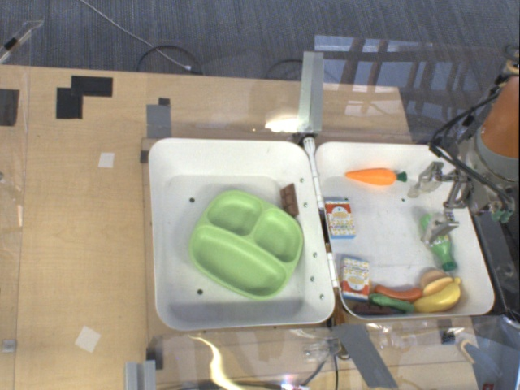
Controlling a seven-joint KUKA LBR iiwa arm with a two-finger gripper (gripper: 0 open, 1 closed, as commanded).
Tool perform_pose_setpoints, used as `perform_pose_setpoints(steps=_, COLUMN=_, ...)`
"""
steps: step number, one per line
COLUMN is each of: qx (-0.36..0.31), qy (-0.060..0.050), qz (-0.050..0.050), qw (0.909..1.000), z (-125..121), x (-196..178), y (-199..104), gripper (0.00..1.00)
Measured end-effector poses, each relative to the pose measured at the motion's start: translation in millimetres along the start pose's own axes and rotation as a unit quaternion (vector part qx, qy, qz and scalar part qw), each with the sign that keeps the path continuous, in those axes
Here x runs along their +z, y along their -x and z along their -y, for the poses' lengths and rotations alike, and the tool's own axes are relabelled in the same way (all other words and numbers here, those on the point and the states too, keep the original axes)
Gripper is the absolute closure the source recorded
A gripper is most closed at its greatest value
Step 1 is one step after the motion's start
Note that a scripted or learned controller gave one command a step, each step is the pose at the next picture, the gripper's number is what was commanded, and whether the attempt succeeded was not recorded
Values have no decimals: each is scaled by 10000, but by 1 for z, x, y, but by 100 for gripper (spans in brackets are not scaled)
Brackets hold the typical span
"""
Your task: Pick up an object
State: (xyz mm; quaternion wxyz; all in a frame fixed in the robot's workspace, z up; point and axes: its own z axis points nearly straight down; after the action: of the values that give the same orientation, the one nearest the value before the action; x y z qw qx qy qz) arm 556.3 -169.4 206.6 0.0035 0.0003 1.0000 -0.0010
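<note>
The pick has not happened yet, by the look of it: every object lies in a bin, none is lifted. The end effector hangs over the right bin near its right wall, fingers apart with nothing between them, just above a green toy vegetable, which seems the likeliest target. What is left is the descent, the close and the lift.

In the right bin I count one orange carrot at the far side, two small printed cartons along the left wall, and at the near right corner a cluster: one yellow banana, one red-and-green piece, and a dark item beneath that is hard to tell. The left bin holds one green divided plate and one brown block at its far right edge. Both bins sit on the counter.
</note>
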Motion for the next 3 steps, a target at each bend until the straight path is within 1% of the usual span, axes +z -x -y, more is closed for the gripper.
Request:
perform_pose_setpoints(steps=1, qx=325, qy=0, qz=14, qw=9995, z=14, x=110, y=5, gripper=0)
perform_pose_setpoints(steps=2, qx=-629, qy=-3, qz=28, qw=9980, z=31, x=118, y=17, gripper=0)
perform_pose_setpoints(steps=3, qx=-1401, qy=-10, qz=42, qw=9901, z=35, x=117, y=1, gripper=0)
